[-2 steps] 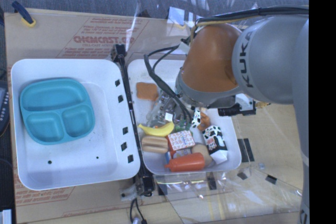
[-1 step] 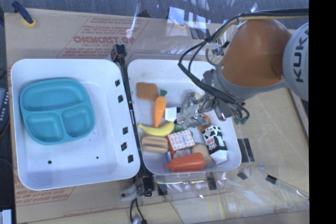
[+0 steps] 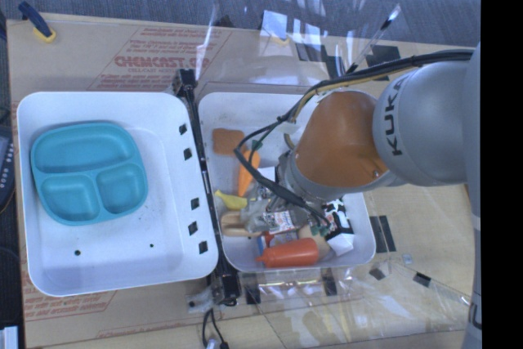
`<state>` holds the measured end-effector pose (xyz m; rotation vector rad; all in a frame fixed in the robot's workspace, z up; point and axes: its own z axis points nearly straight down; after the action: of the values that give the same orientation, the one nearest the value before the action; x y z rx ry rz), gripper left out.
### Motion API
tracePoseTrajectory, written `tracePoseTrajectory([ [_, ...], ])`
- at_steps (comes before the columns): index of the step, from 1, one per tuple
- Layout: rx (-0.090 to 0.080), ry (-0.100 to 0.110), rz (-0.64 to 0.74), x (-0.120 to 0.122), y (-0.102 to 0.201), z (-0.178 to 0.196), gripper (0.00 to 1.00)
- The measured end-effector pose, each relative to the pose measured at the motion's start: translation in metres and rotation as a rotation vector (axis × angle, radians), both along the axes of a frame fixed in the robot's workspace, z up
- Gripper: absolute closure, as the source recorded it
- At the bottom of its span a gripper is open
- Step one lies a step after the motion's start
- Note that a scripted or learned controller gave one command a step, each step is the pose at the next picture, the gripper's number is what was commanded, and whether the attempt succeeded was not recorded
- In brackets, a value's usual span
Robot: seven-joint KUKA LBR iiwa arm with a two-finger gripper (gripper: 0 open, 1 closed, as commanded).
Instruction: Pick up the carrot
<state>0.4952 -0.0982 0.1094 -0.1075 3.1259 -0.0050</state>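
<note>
**Pincer down among the clutter in the right bin**

I am seeing the arm (image 3: 384, 135) reaching into the right bin (image 3: 214, 106), its pincer (image 3: 274, 204) sitting low among the piled items. I cannot tell how it is set or whether it is grasping anything. The carrot (image 3: 245, 173) is lying just beside it, slanting toward the bin's middle. A red item (image 3: 288, 253) is lying near the front wall. The blue tray (image 3: 86, 169) is resting in the left bin (image 3: 122, 257).

Matt blue plastic tray (image 3: 86, 172), glossy white plastic bins (image 3: 106, 261), smooth orange carrot (image 3: 245, 173).
</note>
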Motion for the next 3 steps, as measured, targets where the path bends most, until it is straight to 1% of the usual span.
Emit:
tracePoseTrajectory([
  [1,0.007,0.005,-0.116,-0.006,0.098,0.086,1.0],
  [2,0.004,0.011,-0.122,-0.007,0.095,0.083,0.0],
  [3,0.004,0.011,-0.287,0.033,0.051,0.083,0.0],
])
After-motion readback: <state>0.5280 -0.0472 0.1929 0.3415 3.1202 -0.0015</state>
